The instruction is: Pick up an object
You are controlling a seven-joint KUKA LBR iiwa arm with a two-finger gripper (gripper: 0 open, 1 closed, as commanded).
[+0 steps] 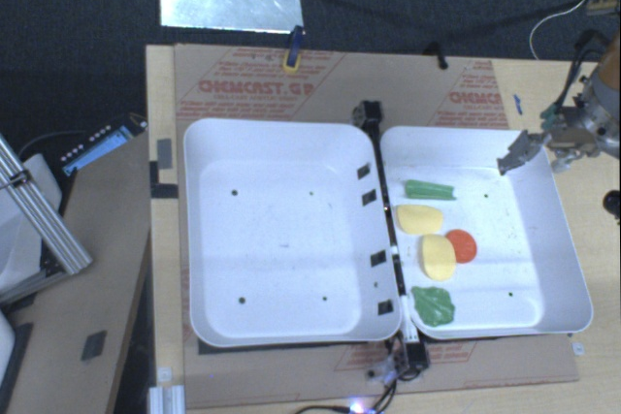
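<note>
Green strip (429, 191) in right bin (558, 252), well left of pincer (519, 153); pincer state unclear.

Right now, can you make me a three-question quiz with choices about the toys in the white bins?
1. Where are the toys?
A. right bin
B. left bin
C. on the floor

2. How many yellow pieces are there?
A. one
B. two
C. four

3. Where is the gripper?
A. over the right bin's far right edge
B. over the left bin
C. touching the orange-red ball

Answers: 1 A, all five toys lie along the right bin's left side. 2 B, one yellow piece sits above another. 3 A, it hangs there, apart from the toys.
</note>
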